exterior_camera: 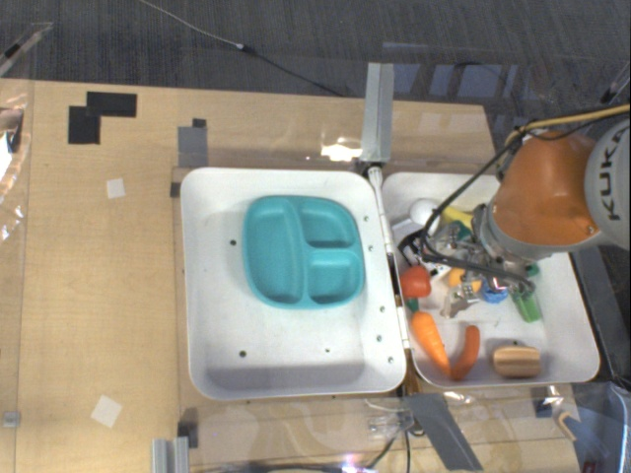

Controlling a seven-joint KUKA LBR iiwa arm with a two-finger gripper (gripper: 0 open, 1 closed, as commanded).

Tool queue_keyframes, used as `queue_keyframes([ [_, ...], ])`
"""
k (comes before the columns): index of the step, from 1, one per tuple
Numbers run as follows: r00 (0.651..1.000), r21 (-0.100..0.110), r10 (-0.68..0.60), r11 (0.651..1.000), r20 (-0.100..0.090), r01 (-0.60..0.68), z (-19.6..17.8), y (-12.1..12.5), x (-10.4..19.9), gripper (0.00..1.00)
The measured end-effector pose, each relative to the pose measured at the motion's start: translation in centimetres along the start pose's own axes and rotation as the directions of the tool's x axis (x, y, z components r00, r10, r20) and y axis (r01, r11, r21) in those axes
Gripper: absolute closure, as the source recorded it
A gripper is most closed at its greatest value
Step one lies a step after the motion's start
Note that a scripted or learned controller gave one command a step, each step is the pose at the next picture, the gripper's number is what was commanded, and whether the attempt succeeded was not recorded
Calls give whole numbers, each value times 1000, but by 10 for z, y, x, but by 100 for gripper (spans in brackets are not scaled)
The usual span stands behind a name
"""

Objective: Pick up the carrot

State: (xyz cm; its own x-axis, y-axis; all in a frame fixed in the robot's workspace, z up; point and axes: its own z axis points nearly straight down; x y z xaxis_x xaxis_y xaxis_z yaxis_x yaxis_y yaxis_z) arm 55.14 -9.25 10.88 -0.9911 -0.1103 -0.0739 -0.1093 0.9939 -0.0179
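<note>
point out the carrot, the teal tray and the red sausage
carrot (430,336), camera view, middle of its orange body
teal tray (268,264), camera view, its left compartment
red sausage (467,353), camera view, mid-length

White letters "KU" show on the arm (609,180).

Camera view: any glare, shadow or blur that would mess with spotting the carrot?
Camera view: glare patch on the bench above the left bin, away from the carrot, which is evenly lit and fairly sharp; soft shadow under the arm over the right bin; gripper area cluttered and slightly soft.
</note>
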Motion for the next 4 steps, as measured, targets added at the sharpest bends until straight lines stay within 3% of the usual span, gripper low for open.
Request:
queue_keyframes([
  [1,998,-3,-52,999,-26,52,2,-2,-18,0],
  [2,999,-12,12,1000,-48,-13,-14,-5,22,0],
  [3,995,-1,92,996,-28,-92,2,2,-14,0],
  [4,979,-1,200,980,-26,-200,2,5,-12,0],
])
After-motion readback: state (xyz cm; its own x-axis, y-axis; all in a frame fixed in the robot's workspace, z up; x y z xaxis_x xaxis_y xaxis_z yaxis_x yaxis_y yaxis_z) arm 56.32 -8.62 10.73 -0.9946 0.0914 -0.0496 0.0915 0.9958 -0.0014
